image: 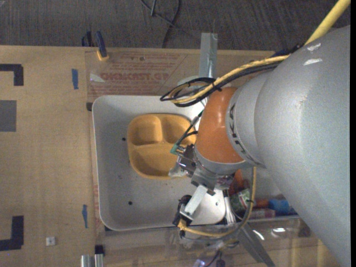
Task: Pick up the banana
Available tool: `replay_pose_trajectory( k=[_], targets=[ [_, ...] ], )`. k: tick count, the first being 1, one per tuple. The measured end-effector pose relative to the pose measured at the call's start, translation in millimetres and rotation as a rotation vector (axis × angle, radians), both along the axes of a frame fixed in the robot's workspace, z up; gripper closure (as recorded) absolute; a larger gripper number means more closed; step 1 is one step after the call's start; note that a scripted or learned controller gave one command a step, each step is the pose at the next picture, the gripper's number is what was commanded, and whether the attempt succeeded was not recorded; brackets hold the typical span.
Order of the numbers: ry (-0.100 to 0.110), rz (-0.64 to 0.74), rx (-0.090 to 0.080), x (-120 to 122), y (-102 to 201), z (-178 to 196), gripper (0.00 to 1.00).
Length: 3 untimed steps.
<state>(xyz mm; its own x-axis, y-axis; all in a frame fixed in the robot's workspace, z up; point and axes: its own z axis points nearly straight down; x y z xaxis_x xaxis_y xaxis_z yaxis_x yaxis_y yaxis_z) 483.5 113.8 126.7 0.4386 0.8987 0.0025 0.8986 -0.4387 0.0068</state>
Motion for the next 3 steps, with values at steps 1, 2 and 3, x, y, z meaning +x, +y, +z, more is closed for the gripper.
replay_pose_trajectory(
  k=[1, 2, 3],
  targets=[
    [0.012, -0.194, 0.002, 64.9, 30.5, -38.4, 0.00],
    [0.013, -0.260, -0.002, -4.8, 98.9, 46.5, 0.00],
    [0.007, -0.171, 0.004, -3.1, 112.3, -41.9, 0.00]
  ],
)
